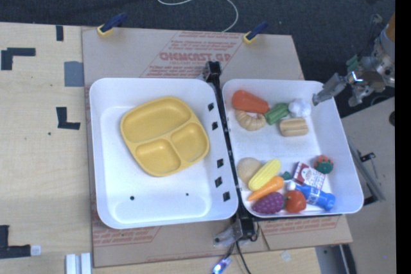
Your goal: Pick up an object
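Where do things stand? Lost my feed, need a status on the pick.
Gripper above right bin's far right rim, nothing between its fingers. Toy food unpicked; nearest: bread roll, green pepper. Nothing in the way.

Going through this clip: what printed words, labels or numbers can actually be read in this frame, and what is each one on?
"CHEMCAST GP": red print on the brown board under the two white bins, read with some blur.
Smaller red lines above and below it on the board: too blurred to read.
Red and white carton in the right bin: has print, too small to read.
Blue bottle: label unreadable.
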You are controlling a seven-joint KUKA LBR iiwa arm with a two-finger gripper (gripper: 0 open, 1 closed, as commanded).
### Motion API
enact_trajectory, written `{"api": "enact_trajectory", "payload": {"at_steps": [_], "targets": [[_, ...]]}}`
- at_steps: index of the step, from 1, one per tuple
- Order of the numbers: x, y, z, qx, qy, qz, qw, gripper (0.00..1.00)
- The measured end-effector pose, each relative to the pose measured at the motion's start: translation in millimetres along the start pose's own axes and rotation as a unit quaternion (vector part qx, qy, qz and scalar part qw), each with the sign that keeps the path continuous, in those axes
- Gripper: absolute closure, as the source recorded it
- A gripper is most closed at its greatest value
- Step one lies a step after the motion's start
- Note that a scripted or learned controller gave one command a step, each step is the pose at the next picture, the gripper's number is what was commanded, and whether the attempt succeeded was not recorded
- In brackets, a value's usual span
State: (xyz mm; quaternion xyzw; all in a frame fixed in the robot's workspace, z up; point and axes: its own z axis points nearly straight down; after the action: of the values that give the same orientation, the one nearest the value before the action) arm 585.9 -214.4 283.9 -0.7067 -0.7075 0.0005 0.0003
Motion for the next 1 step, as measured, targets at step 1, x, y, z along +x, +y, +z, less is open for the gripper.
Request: {"api": "enact_trajectory", "payload": {"at_steps": [1], "targets": [[47.6,-38.4,-82.7,-0.004,0.0,-0.002,1.0,0.0]]}}
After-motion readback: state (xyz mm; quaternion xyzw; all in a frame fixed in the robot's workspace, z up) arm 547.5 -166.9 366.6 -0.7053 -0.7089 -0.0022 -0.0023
